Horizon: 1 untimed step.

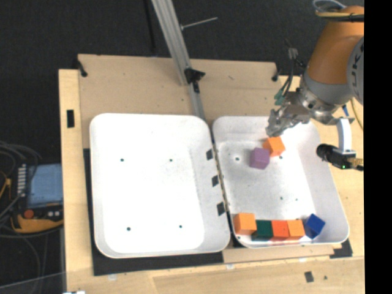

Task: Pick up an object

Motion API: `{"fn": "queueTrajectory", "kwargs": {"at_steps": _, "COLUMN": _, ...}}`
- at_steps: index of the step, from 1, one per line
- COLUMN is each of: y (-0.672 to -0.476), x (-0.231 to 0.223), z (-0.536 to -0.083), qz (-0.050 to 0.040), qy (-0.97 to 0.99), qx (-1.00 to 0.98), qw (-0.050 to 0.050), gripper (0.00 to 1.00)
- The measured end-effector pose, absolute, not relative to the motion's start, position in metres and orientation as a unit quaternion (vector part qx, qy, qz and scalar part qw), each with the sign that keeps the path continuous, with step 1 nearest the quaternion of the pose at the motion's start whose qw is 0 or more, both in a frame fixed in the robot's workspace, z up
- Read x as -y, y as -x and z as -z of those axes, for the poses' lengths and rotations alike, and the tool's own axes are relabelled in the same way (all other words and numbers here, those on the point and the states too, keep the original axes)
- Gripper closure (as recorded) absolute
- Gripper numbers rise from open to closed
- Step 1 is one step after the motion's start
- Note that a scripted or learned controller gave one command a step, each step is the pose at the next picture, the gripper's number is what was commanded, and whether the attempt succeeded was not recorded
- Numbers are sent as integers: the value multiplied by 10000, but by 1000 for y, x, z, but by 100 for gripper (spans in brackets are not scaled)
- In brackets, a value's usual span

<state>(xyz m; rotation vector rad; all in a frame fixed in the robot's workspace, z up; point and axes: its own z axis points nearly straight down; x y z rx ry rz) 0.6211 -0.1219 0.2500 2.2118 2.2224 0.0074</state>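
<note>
Near edge of the right bin point(324, 182): a row of 5 blocks point(278, 226). Mid-bin: a purple cube point(260, 158). Just beyond it, the orange cube point(274, 145) lies directly below the gripper point(277, 129), touching or nearly so; the grip state cannot be told.

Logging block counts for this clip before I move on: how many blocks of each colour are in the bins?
Orange: 4, one by the gripper at, three in the near row at
Purple: 1
Green: 1
Blue: 1
Total: 7, all in the right bin
</note>
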Motion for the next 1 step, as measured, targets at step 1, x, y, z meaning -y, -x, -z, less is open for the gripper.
{"fn": "queueTrajectory", "kwargs": {"at_steps": 1, "y": -625, "x": 67, "z": -238, "qz": 3, "qy": -7050, "qx": -7092, "qw": -5, "gripper": 100}}
